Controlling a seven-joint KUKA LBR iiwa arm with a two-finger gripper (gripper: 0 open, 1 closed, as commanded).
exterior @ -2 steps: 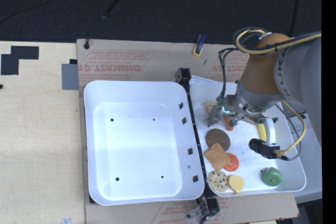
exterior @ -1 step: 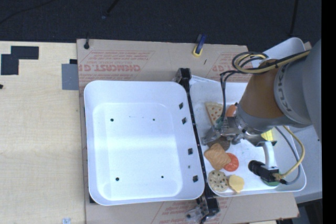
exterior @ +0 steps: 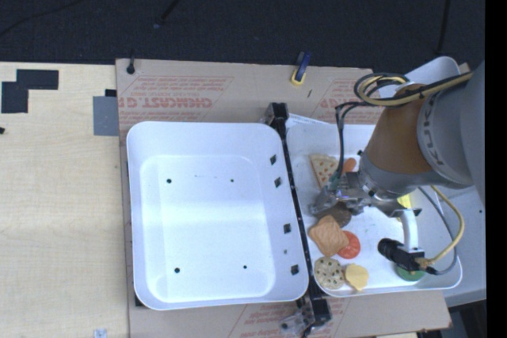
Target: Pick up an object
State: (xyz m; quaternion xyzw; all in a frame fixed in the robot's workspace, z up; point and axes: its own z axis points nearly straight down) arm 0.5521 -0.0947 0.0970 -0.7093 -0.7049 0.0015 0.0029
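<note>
— Where's the arm?

— Lower right of the frame, over the right bin (exterior: 444,281). The gripper (exterior: 337,198) is down among the toy food near that bin's left side.

— Holding anything?

— I can't tell; it's a dark blur down there, possibly touching the tan bread piece (exterior: 327,234) just below it.

— What else is there?

— A cracker (exterior: 322,168) above, a red disc (exterior: 350,246), a round cookie (exterior: 328,272), a yellow piece (exterior: 356,276). The left bin (exterior: 142,170) sits centre frame.
</note>
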